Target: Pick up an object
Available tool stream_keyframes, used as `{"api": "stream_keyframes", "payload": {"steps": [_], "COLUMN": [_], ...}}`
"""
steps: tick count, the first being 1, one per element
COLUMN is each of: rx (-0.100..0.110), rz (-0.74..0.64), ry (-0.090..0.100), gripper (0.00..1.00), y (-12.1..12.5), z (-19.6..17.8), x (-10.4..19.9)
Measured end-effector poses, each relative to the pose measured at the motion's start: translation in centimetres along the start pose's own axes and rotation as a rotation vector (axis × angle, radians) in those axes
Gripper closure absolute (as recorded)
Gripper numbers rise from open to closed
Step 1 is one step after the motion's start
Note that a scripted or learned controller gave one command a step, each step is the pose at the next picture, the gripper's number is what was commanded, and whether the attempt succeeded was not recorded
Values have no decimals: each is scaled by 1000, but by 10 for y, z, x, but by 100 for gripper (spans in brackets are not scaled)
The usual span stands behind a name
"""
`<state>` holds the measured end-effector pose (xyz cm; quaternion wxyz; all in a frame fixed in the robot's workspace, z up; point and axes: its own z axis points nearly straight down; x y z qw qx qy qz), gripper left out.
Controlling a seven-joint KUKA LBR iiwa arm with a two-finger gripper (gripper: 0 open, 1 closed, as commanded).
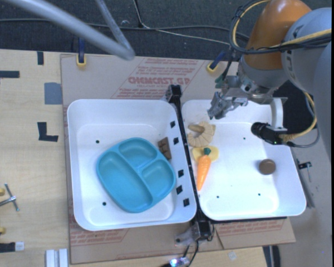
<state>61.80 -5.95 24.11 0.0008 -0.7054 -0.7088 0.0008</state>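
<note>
**Gripper over right bin, top-left corner; grip state unreadable**

Grey two-finger gripper [218, 111] hangs above the far left part of the right shallow white plastic bin [278, 207], tips pointing down-left. Can't tell how far it's open or whether it has hold of anything; tips are dark and blurred against the bin rim. Nothing visibly between them.

Just below the tips, near but apart: beige, rounded pastry-like toy piece [202, 133], matte, lumpy, lying against the bin's left wall. Touching its lower edge, an orange tapered plastic carrot [203, 170] with a small green top, lying roughly along the wall, tip toward the near side. Well apart, toward the right wall: small brown round lump [266, 166], dull finish.

Left shallow white plastic bin [78, 149], side by side with the right one: light blue three-compartment plastic tray [134, 174], glossy, rounded corners, lying flat and rotated at a slant. Small dark brown block [165, 147] just beside the tray's far right corner, near the divider wall.

Both bins sit on a tan cardboard sheet [150, 77] with red print, on the wooden bench [22, 149].
</note>
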Motion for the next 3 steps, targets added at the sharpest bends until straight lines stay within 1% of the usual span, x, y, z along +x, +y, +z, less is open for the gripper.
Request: {"api": "stream_keyframes", "payload": {"steps": [1,2,3], "rx": [-1,-2,0], "rz": [-1,-2,-1], "ry": [1,1,0], "gripper": [100,100,100], "y": [5,17,21], "z": [-6,-8,1], "x": [49,97,140]}}
